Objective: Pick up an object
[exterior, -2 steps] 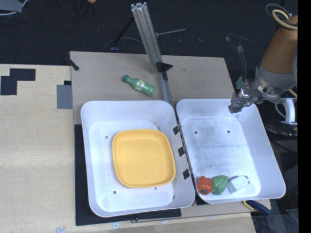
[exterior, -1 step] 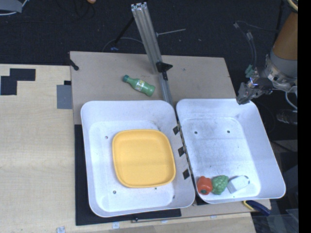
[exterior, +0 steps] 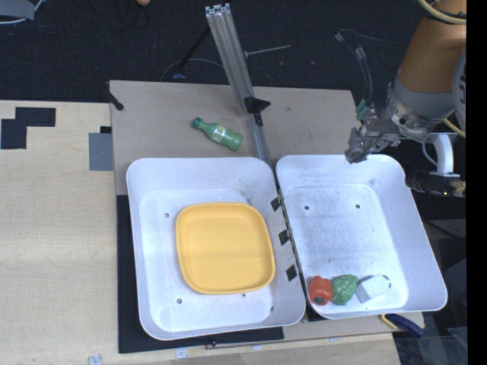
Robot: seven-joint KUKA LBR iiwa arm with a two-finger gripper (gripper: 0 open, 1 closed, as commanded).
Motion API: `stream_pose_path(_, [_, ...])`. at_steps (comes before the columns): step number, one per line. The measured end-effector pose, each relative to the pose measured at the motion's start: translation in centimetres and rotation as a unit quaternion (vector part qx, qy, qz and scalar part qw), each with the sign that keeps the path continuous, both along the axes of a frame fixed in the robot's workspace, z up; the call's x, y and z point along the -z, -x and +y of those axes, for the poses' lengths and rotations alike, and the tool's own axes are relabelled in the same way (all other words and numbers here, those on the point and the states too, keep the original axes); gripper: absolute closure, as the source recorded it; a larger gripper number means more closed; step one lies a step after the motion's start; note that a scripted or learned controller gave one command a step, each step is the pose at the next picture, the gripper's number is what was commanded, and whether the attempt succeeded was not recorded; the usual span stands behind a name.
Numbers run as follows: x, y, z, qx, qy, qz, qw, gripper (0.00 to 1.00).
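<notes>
Nearest the camera, in the near corner of the right bin [exterior: 415, 226], three small things lie in a row along its near edge: a red-orange piece [exterior: 319, 290], a green lumpy piece [exterior: 344, 288] touching it, and a white block [exterior: 373, 287] just beside that. All three rest on the bin floor, well apart from me. In the left bin [exterior: 144, 204] a yellow plate [exterior: 224, 247] lies flat in the middle. Past both bins, on the bench [exterior: 319, 116] near the far edge of the left bin, a green bottle [exterior: 218, 133] lies on its side, next to a slanted metal rail [exterior: 234, 55]. My gripper [exterior: 358, 152] hangs over the far edge of the right bin, near its far right corner, with nothing visible between its tips. Whether they are spread or pressed together I cannot tell.
</notes>
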State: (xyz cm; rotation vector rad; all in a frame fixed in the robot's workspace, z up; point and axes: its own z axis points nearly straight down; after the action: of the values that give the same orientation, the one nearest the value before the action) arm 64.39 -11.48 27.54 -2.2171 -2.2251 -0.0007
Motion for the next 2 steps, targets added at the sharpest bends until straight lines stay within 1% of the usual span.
stream_pose_path(1, [-0.2, 0.6, 5.1, 0.001, 0.0003, 0.0, 1.0, 1.0])
stream_pose_path(2, [1.8, 0.9, 9.8, 0.0, -0.0001, 0.001, 1.0, 1.0])
